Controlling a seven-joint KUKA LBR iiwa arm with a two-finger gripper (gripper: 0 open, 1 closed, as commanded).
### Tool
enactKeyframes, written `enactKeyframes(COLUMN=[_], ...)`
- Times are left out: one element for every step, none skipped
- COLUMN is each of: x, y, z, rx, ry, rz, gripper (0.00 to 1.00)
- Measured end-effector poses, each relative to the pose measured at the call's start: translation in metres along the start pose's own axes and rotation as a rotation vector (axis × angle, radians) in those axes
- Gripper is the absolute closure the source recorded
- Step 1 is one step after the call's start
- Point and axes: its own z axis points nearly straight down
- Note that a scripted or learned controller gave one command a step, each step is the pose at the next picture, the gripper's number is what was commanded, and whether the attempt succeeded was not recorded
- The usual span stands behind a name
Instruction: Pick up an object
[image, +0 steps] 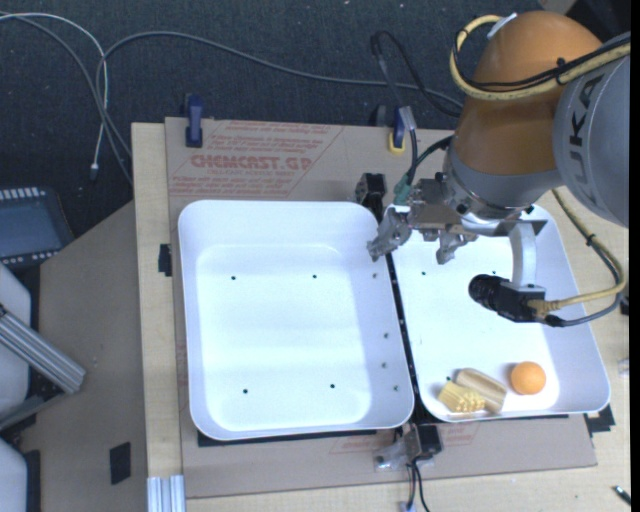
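The gripper (418, 243) is seen up near the far end of the right bin (572, 300), hanging right about where the two bins meet. Its fingers (384, 240) look spread apart, one angled out over the left bin's rim and the other (447, 247) pointing down over the right bin's floor. Nothing is pinched between them, just bare white plastic underneath.

Above that, the grey wrist and the big orange band (520, 60) are parked over the top right of the view, with a yellow cable looped around the orange part. A black cylinder-ish attachment (505, 296) is hung off a white bracket below the wrist, and a yellow hose is run off it to the right.

The stuff to pick is all bunched at the near end of the right bin, well apart from the gripper. A small orange ball (528, 378) is sat there, a tan bread-roll-looking piece (482, 383) is just beside it on the left, and a yellow corn cob (463, 400) is tucked up against the roll, closest to the near rim.

The left bin (200, 300) is set flush beside the right one. Both are laid on a cardboard sheet (250, 160) with red printing, held by blue clamps (193, 118) at the far edge.
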Motion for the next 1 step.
enactKeyframes(x=[-0.009], y=[-0.0337], z=[0.1014], rx=[0.017], ry=[-0.004], rz=[0.006], gripper=[0.0])
